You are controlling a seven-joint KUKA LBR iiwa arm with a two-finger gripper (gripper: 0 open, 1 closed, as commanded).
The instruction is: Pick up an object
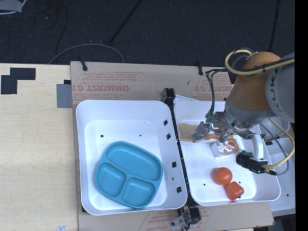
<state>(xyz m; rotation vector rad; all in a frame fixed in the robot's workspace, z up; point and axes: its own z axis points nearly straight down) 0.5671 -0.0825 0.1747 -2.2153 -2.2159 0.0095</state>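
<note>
The surface is seen as pale wood on the left, with a brown cardboard sheet laid under two white bins. The left bin is placed touching the right bin along a black clip strip. The grey arm with its orange band is reached in from the right and is hung over the right bin. A blue plate with three parts is laid flat in the left bin. The tool is held low over the upper left part of the right bin, and it cannot be told whether it is open or closed. A small white box is seen just beside the tool. A red ball and a red block are set near each other, close to the bin's lower edge. A tan thing is laid by the tool.
</note>
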